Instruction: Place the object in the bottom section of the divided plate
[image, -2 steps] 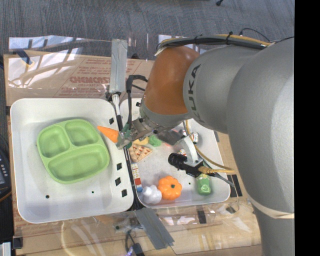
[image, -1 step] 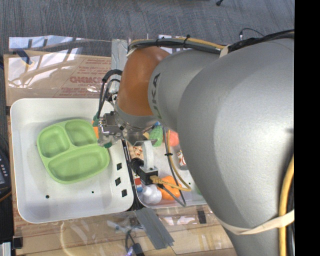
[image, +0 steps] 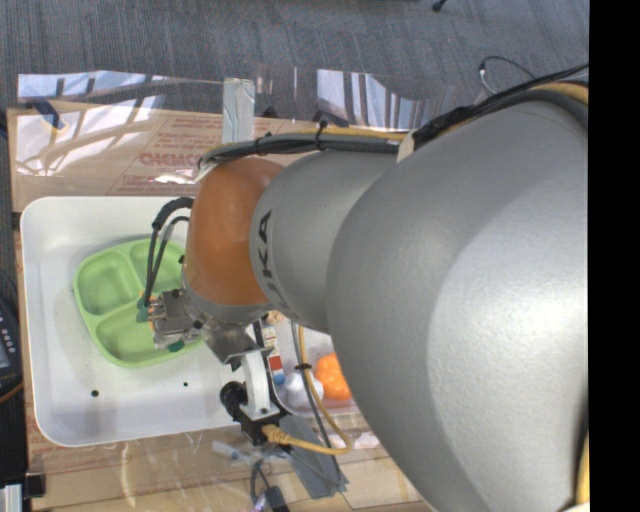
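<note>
Arm (image: 420, 260): grey w/ orange band, comes in from right, covers most of the right bin and the plate's right side.
Gripper (image: 168, 322): low over the divided plate, at its lower-right part; wrist hides the fingers, can't tell if apart or together, or if anything is betw. them.
Divided plate (image: 112, 290): green, in left white bin (image: 50, 330), upper half of bin; visible sections look bare.
Orange object (image: 331, 380): in right bin, just under the arm, well apart from plate; which thing is the task obj. can't be told.
</note>
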